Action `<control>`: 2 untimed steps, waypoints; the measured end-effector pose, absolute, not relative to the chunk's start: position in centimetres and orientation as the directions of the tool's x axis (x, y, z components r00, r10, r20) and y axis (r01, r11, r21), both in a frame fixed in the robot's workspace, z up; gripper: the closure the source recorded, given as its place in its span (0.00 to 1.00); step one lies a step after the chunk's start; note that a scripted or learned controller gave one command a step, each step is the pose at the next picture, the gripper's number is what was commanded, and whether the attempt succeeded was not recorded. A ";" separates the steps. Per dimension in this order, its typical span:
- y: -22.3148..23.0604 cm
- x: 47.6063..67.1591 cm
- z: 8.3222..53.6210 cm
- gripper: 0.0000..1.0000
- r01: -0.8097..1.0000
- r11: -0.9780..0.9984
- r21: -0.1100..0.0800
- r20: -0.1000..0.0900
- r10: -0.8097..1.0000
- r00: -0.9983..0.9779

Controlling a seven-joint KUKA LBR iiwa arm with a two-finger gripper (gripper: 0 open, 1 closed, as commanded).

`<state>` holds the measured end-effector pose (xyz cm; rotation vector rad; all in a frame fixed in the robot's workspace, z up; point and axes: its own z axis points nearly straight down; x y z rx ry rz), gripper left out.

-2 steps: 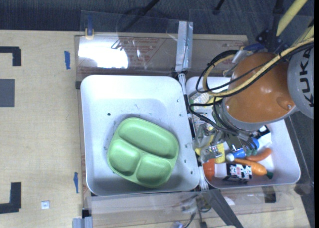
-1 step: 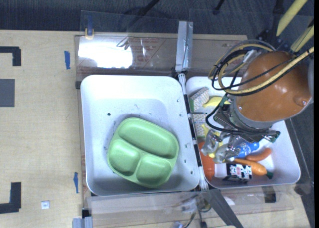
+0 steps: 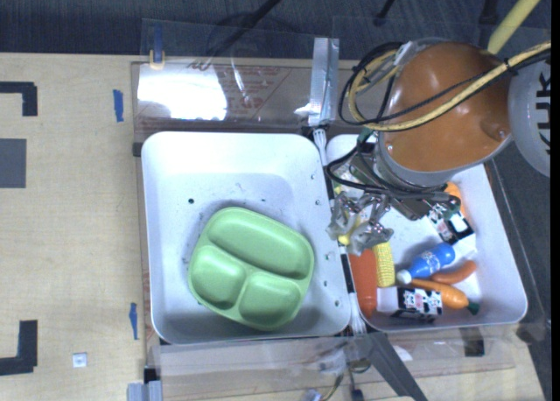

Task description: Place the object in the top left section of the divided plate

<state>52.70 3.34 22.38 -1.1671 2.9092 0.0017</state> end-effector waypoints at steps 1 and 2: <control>2.9 49.7 18.5 1.00 -0.922 0.388 0.001 -0.002 -0.922 -0.388; -2.4 53.0 20.4 1.00 -0.994 -0.106 -0.003 -0.004 -0.994 0.106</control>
